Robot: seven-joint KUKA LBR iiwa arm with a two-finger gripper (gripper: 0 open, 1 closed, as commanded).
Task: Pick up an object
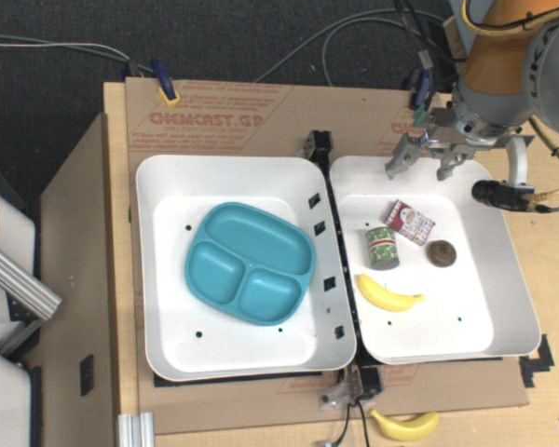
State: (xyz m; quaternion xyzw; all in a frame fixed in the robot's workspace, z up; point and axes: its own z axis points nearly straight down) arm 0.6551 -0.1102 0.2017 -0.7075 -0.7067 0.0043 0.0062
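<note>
Pictured from left: a teal divided plate in the left bin; in the right bin, a yellow banana lying lengthwise left to right, an upright green can, a small red-and-white carton and a brown round object. Poised over that bin's far rim, the gripper, fingers spread and empty, clear of everything. Nearest to it, toward the camera: carton and can.

The arm ran off the right edge, and a second banana was cropped at the bottom.
</note>
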